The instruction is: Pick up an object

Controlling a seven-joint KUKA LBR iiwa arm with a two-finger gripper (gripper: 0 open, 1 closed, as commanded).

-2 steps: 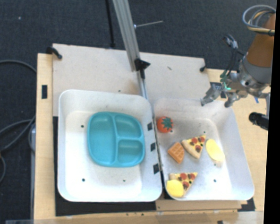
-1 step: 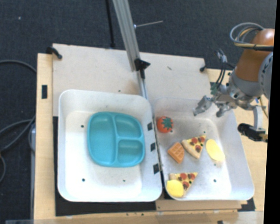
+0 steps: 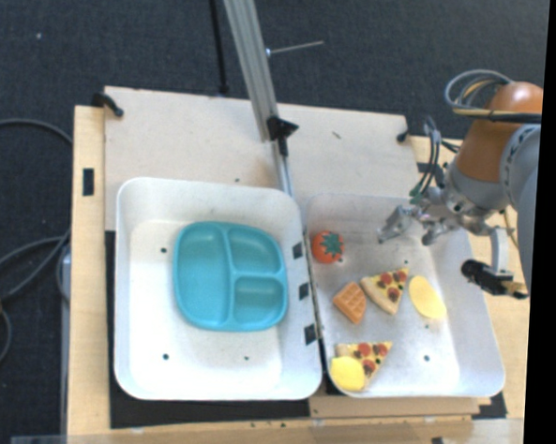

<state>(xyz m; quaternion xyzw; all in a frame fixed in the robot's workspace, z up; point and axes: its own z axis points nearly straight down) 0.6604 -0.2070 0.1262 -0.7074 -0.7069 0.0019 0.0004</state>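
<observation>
**In the right bin: a pile of toy food and a gripper parked above it**

In the right bin (image 3: pixel 457 368) there's a little spread of play food, and from where I'm standing the gripper (image 3: pixel 411 225) hangs over the far end of that bin with nothing between its fingers. They look spread apart to me, one prong pointing left and another down, though it's small and a bit murky so don't quote me.

What's on offer: a red tomato (image 3: pixel 327 247) near the divider, a waffle (image 3: pixel 349 301), a pizza slice (image 3: pixel 386 290) just beside it, a yellow lemon-ish piece (image 3: pixel 427 298) next to that, and closer to me a second pizza slice (image 3: pixel 368 353) touching a yellow round thing (image 3: pixel 349 372) in the near corner. The left bin (image 3: pixel 139 349) just has a teal divided plate (image 3: pixel 230 276) in it.

My guess on handling: all of this looks like hard, light plastic, so weight's no issue, but smooth and likely slippery. The pizza slices and waffle lie flat, so there's not much edge to pinch; fingers would probably skate off. The tomato is the one I'd go for. It's chunky, stands taller than the rest, sits apart from its neighbours, and it's close to the gripper. Straddle it across the widest part of the body, not the green top. Only worry is it rolling, or the bin wall beside it crowding one finger.
</observation>
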